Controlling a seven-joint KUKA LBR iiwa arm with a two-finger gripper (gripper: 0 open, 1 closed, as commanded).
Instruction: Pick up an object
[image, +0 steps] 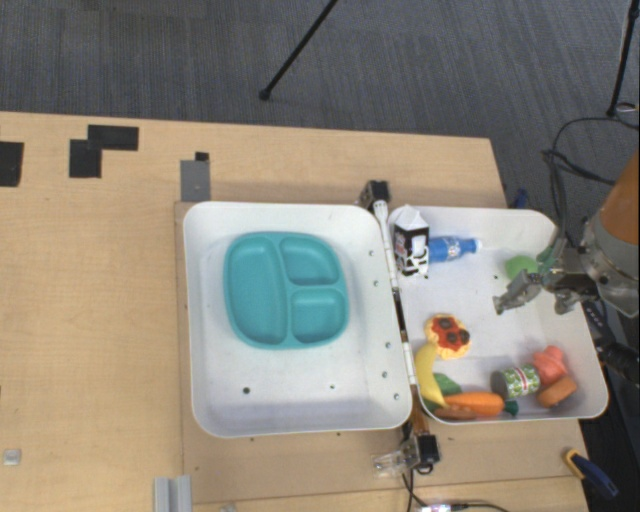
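Carrot (472, 404), can (517, 381) and banana (427, 372) crowd the right bin's (480, 290) near corner; a grab there risks a wedge or a double pick. Gripper (522, 293) hovers mid-bin, fingers apart and empty. Green piece (520, 266) sits just beside it, an easy knock. Carton (410, 245) and bottle (452, 247) sit far side. Teal tray (286, 290) sits alone in the left bin (300, 410).

Robotics lab: bench (90, 330), white bins (290, 415), tripod legs (300, 50).

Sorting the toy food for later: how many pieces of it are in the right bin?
5 that I can make out: pizza slice mid-bin, banana and carrot along the near edge, can beside them, pink piece near the corner. Others may hide beneath the arm.
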